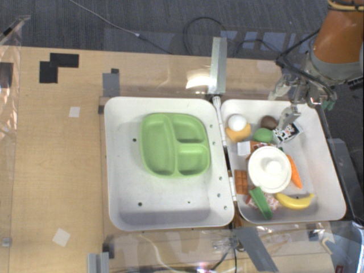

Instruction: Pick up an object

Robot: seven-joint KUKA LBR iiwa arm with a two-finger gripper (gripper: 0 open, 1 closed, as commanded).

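One gripper [290, 115] hangs over the back of the right bin [335, 178] on its grey arm [340, 36], and whether its fingers are parted or hold anything cannot be told. Just beneath it lies a black-and-white toy [286, 133], with a brown ball [269, 121], a green lump [263, 135] and a white egg [236, 121] beside. Farther forward sit a white bowl [269, 168], a carrot [295, 173] and a banana [295, 201]; the left bin [122, 206] holds a green tray [173, 144].

A pale wooden bench [57, 169] bears two white bins [125, 209] [333, 201] side by side.
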